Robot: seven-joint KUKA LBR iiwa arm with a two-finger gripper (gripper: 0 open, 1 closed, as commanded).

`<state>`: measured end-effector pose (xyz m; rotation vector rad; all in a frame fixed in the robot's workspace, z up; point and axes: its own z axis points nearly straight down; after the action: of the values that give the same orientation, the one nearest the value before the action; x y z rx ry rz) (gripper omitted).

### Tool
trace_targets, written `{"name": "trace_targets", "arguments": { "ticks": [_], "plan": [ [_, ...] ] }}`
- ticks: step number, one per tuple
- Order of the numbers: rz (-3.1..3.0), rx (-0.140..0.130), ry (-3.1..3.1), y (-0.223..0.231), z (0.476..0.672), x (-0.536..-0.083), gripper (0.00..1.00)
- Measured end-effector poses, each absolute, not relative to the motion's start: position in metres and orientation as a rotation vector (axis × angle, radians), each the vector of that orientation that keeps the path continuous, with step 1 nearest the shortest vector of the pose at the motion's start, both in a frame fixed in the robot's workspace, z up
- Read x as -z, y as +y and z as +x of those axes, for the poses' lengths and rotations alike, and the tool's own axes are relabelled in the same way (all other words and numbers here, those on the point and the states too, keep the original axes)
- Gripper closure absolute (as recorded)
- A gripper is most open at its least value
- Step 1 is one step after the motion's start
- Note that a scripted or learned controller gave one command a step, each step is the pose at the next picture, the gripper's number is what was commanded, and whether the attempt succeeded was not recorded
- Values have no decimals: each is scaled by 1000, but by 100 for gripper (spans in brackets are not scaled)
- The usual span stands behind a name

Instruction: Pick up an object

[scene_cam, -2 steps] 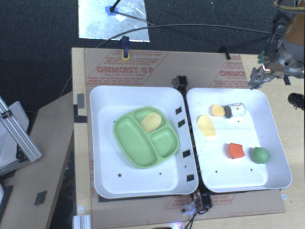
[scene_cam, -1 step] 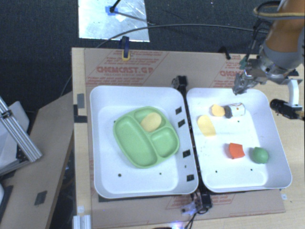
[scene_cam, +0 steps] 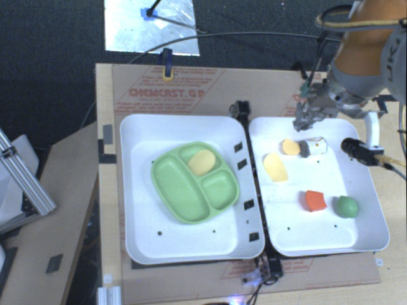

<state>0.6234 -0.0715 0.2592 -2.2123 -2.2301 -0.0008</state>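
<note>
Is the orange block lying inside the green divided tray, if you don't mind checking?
No, the orange block lies on the floor of the right bin, beside a green ball, while the green divided tray sits in the left bin.

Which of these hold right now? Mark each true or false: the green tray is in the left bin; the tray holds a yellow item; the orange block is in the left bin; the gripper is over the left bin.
1. The green tray is in the left bin. True.
2. The tray holds a yellow item. True.
3. The orange block is in the left bin. False: it lies in the right bin, beside the green ball.
4. The gripper is over the left bin. False: it is above the right bin's far edge.
</note>
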Motion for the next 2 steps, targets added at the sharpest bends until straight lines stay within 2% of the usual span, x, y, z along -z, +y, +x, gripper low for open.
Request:
{"name": "trace_targets", "arguments": {
  "ticks": [2],
  "plan": [
    [-2214, 2, -2230, 19, 607, -254, 100]
  ]
}}
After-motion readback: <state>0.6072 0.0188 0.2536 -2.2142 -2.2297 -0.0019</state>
